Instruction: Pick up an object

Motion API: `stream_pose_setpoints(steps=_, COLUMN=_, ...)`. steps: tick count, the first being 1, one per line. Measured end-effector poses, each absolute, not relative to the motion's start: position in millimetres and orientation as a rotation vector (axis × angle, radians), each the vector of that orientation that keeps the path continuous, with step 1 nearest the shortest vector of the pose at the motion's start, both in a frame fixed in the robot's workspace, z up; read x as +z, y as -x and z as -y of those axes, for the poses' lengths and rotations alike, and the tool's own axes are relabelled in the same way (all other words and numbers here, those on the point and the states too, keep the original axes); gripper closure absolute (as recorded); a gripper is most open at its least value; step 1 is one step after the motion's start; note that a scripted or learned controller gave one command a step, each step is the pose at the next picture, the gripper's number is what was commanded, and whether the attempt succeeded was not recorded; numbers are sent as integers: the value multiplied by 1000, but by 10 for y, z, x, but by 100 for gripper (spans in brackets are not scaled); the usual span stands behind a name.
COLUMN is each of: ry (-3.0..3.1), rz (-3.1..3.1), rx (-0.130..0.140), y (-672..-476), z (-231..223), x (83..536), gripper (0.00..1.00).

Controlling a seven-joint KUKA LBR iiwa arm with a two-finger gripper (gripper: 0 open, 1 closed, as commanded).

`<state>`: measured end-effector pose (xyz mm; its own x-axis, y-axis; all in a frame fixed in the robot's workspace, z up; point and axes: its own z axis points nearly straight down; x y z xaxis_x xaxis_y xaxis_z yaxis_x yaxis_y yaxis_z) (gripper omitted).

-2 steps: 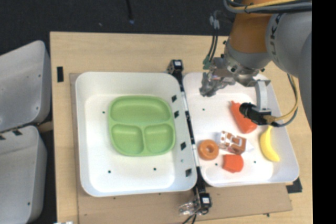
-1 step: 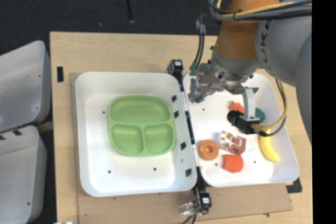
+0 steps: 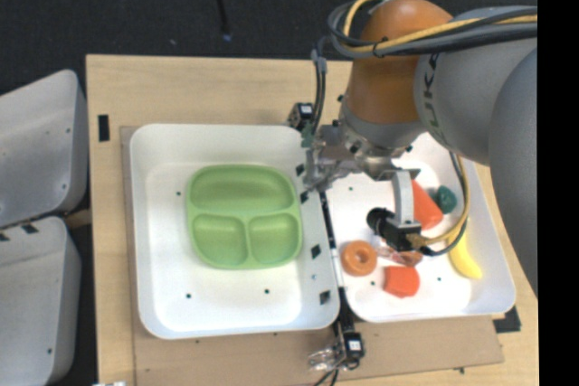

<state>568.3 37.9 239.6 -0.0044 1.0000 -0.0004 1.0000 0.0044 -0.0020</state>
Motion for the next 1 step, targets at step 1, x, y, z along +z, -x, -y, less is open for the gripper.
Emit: stream_pose_setpoints(steps=1, ry=2214, rz=2226, rx=4, y=-5469, z=-823, x=2294, gripper=100)
